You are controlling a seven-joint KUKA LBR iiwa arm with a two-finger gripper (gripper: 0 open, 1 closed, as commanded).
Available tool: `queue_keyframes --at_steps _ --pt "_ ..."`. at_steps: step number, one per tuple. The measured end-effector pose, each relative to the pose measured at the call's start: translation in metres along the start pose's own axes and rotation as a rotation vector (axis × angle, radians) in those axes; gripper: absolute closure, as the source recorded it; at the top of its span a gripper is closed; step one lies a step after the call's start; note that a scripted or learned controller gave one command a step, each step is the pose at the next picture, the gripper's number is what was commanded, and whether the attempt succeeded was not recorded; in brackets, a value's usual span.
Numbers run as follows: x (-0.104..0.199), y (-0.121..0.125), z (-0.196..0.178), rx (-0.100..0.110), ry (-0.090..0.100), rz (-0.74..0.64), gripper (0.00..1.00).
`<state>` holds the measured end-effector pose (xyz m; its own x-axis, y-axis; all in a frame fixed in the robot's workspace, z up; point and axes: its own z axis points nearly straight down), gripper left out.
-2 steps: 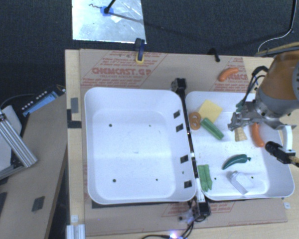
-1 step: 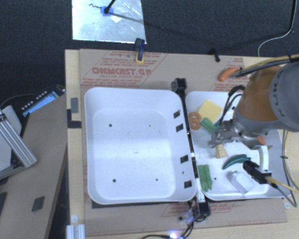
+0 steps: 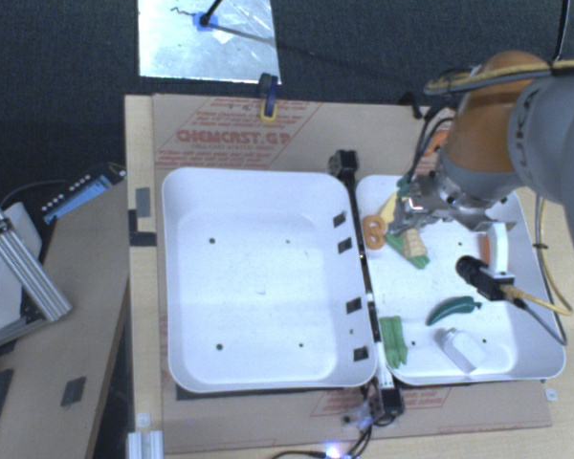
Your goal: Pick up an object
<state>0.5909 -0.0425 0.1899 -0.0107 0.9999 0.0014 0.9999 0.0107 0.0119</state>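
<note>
Overhead view of two white bins side by side on a cardboard-covered surface. A grey and orange arm reaches down into the far end of one bin, and its jaws hang low over a small cluster of toys there. Whether the jaws are apart or together cannot be told, as the wrist hides them, and nothing can be seen held between them. Just below the jaws, on the camera's side, lies a yellow and green corn cob, probably the thing being tried for since it is the closest. An orange ring lies just beside the jaws toward the other bin, and a yellow piece sits close on the same side. On the opposite side of the jaws an orange-and-white piece rests by the bin wall. Further toward the camera, well apart from the jaws, lie a green pepper, a green strip against the dividing wall, and a white block. The crowding by the jaws could let a neighbouring toy get nudged or caught instead.
</note>
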Motion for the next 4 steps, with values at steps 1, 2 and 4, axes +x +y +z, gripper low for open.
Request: queue_keyframes --at_steps 1,2,4 --pt "0.062 0.06 -0.057 -0.001 0.0 -0.001 1.0" --pt "0.091 0.082 -0.121 0.001 0.0 0.003 1.0" --pt "0.07 0.019 -0.013 0.023 0.005 -0.002 1.0"
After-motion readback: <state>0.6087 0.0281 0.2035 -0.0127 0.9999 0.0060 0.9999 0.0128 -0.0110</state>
